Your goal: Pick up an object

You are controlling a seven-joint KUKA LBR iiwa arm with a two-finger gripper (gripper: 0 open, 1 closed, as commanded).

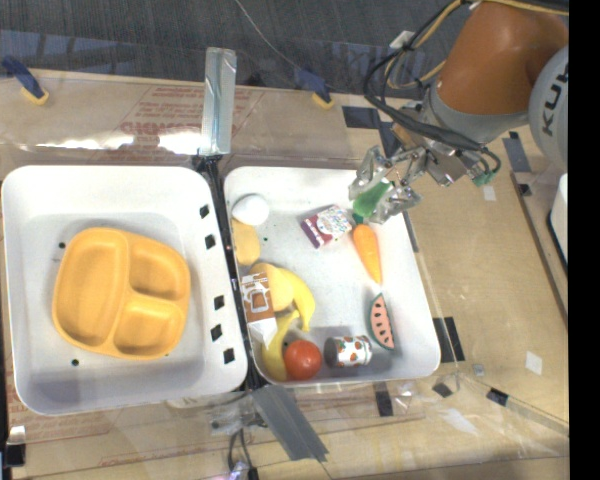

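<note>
Camera view: fingers (pixel 380 194) blurred above half-hidden carrot (pixel 368 252)

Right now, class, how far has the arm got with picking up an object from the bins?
Done: the gripper has reached the right bin, at the carrot's green top. In hand: nothing is visibly lifted; the carrot lies on the bin floor, and the gripper's state is unclear. Left: a secure grasp and lift. The banana, tomato and watermelon slice lie untouched.

Two white bins (pixel 110 183), one yellow tray (pixel 120 291), one carrot (pixel 368 251), one banana (pixel 292 308), one tomato (pixel 302 360), one watermelon slice (pixel 381 321).
</note>
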